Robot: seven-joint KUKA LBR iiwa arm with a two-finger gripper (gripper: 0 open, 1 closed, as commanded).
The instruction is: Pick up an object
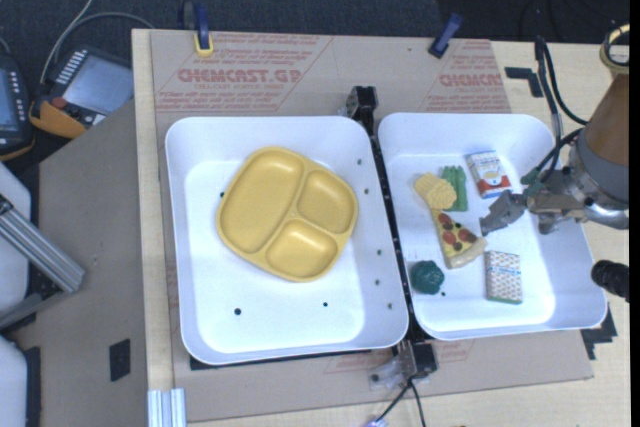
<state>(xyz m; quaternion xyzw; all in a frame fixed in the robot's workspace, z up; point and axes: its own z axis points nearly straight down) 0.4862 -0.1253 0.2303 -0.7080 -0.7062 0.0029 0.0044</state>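
Note:
The right bin [570,300] holds several small items. A pizza slice [457,237] lies near its middle, with a round yellow piece and a green strip [440,189] just above it. At the back is a red and white carton [488,173]. A dark green lump [427,277] sits at the front left, and a patterned packet [503,276] at the front. My gripper [499,213] comes in from the right and hangs low over the bin, just right of the pizza slice and below the carton. Nothing is seen held in it.
The left bin [195,310] holds a yellow three-part plate [287,212] near its middle. A black clamp strip [385,215] runs between the two bins. The arm's wrist and cables [575,185] hang over the right bin's right side.

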